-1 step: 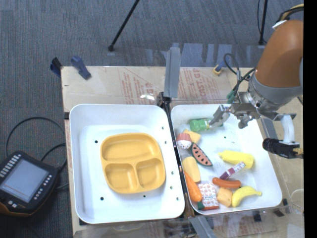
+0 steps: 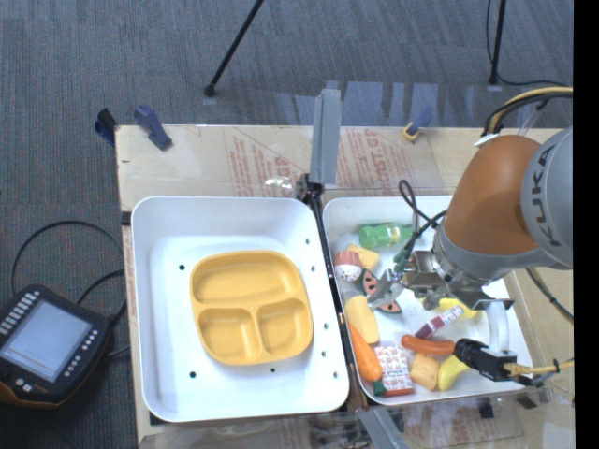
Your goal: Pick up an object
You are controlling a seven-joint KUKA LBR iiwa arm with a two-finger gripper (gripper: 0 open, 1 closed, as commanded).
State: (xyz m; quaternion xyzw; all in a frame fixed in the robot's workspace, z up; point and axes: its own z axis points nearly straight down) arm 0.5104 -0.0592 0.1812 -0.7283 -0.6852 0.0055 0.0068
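Note:
The right bin (image 2: 505, 318) holds several toy foods: a green piece (image 2: 379, 236), a pale yellow piece (image 2: 362, 318), an orange carrot (image 2: 366, 354), a red sausage (image 2: 428, 345), a small printed carton (image 2: 396, 370) and a yellow block (image 2: 424, 373). My gripper (image 2: 385, 290) is low in this bin's middle, just right of a round red and white piece (image 2: 348, 268) and above the pale yellow piece. The grey wrist and orange band (image 2: 491, 204) hide the bin's right part. Nothing is visibly lifted.
The left bin (image 2: 154, 251) holds a yellow three-compartment tray (image 2: 251, 307). A grey upright post (image 2: 326, 143) stands behind the divide between the bins. A black cable (image 2: 409, 202) loops near the wrist. A teach pendant (image 2: 42, 340) lies on the floor at left.

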